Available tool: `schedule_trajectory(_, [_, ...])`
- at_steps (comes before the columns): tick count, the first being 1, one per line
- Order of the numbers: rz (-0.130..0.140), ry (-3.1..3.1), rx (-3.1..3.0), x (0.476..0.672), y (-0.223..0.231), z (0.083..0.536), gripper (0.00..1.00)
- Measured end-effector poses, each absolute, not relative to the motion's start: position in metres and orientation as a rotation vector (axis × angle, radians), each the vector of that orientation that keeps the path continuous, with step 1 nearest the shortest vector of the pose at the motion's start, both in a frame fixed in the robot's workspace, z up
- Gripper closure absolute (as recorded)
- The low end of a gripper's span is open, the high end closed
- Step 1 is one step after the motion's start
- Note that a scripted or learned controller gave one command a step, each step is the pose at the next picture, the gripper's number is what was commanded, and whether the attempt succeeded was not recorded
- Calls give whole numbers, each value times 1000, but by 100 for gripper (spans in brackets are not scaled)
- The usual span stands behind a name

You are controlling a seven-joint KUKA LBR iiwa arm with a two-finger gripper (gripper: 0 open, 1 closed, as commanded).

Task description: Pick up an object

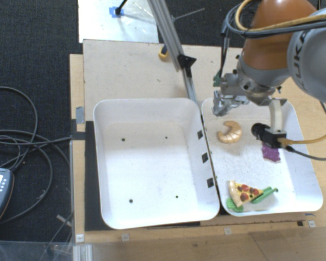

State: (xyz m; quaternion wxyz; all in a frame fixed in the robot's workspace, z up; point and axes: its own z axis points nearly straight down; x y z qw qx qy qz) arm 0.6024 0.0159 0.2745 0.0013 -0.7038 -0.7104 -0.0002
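Nearest, a pizza slice toy (243,191) lies in the right bin (309,197). Farther back, the gripper (221,106) hangs just beyond a croissant (230,131), holding nothing; its opening cannot be told. Approach step; next, descend onto the croissant.

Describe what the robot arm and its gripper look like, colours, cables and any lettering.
The grey robot arm has rounded casings with dark letters "UK" readable on its side and a glossy orange dome-shaped band above the wrist. A yellow cable loops over the dome. The metal two-finger gripper is silvery grey, hung from a bulky wrist block.
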Motion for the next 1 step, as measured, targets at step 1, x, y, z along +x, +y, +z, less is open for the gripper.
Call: schedule_trajectory(1, [0,-2230,-2209,587,61,248,100])
